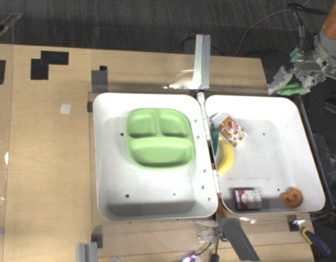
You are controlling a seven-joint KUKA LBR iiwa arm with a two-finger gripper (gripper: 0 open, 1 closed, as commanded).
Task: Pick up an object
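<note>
Hand (292, 84), state unclear, hovers beyond the right bin (277, 119); banana (225, 158) lies lengthwise near-to-far.

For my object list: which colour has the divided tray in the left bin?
Light green; the divided tray shows clearly in the camera view.

Grey arm (332, 48), orange band at the top edge. Metal wrist block, silvery. Claw (290, 86) with pale green fingers (296, 89). Thin cable runs nearby above it.
</note>
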